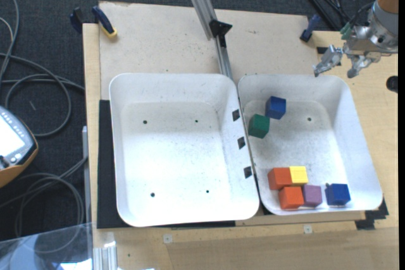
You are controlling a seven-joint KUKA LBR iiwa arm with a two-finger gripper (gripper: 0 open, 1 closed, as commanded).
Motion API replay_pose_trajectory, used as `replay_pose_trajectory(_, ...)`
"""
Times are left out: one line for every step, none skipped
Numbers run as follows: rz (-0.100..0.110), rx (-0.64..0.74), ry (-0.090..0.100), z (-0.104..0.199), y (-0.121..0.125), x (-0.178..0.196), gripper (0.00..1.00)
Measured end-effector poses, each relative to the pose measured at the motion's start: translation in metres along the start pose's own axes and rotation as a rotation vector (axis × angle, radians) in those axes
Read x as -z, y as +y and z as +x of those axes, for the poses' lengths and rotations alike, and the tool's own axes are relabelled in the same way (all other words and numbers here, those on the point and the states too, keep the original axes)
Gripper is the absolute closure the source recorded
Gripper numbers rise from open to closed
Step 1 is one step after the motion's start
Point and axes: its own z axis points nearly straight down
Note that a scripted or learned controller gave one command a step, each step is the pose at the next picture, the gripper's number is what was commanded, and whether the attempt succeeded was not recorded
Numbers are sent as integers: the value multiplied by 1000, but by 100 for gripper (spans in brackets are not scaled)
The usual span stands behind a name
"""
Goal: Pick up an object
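Blocks are seen lying in the right bin (354, 112), which is taken as the landmark for every place given. The gripper (338, 64) is held just outside the far right corner of that bin, above the bare bench (158, 35), with its two fingers spread apart and nothing between them. Nearest to it, though still well apart from it, a blue block (276, 107) is found in the far part of the bin, and a green block (259, 126) is set just beside that one, toward the bin's left wall. A cluster is gathered at the near edge of the bin: an orange block (279, 177) and a yellow block (298, 174) are placed side by side, and in front of them a second orange block (292, 197), a purple block (312, 195) and a second blue block (338, 194) are lined up in a row. The cluster is well apart from the gripper, at the opposite end of the bin. The left bin (120, 136) is set touching the right bin's left wall, and only dark specks are seen on its floor.
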Motion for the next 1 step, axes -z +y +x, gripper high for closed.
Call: replay_pose_trajectory(5,-4,3,21,-74,-30,0)
